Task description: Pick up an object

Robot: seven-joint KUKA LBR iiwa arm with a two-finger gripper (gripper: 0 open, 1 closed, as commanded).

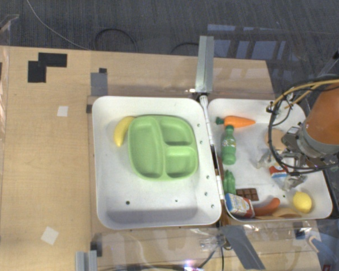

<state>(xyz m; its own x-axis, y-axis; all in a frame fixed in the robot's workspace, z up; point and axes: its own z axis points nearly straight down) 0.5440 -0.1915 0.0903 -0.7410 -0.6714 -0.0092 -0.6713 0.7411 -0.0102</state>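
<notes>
My gripper (279, 171) hangs low over the right part of the right bin (254, 109), under the orange wrist band. Its grey fingers (264, 161) stand apart, so it is open. A small white, blue and red item (278, 176) lies on the bin floor in the gap between the fingers, not gripped. A yellow lemon (302, 201) sits just to the front right of the gripper. An orange carrot (236, 122) and a green bottle (229, 145) lie along the bin's left side.
At the right bin's front are a second green item (230, 180), a brown chocolate bar (247, 194), a white packet (239, 206) and a red sausage (265, 207). The left bin (152, 213) holds a green divided plate (161, 147) and a banana (121, 131). Cables (285, 103) loop above the wrist.
</notes>
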